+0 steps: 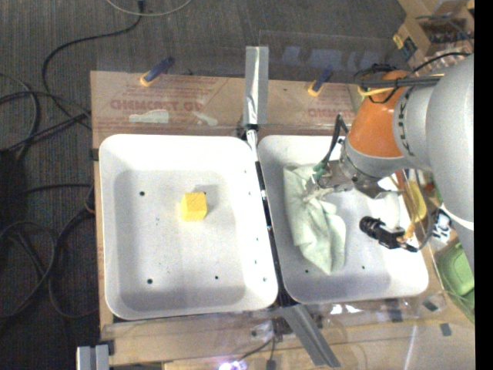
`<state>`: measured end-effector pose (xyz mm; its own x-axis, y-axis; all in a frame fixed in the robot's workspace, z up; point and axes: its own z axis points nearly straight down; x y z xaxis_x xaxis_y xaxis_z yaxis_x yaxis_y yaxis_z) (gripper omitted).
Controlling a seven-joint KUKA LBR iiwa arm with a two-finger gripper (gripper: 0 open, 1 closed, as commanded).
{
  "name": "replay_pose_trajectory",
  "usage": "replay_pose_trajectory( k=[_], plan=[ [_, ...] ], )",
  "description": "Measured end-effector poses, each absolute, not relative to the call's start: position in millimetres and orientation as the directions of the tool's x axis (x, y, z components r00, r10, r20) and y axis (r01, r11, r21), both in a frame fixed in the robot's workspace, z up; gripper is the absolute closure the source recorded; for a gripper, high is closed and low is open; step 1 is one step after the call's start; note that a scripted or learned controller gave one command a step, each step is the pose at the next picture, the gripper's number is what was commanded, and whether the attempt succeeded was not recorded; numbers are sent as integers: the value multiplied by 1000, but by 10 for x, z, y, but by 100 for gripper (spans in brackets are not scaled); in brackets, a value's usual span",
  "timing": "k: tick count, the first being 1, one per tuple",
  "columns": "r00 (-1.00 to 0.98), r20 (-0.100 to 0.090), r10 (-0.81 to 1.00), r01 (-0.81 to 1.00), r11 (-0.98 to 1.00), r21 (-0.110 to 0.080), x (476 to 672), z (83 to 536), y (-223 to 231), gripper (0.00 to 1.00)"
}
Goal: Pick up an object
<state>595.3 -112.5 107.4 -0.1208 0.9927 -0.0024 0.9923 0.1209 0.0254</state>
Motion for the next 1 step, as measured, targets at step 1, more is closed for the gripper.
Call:
replay_pose_trajectory(
  k=[1],
  plan=[
    [-121, -2, 993, 992, 121, 24, 5949, 1069, -1125, 0]
  ],
)
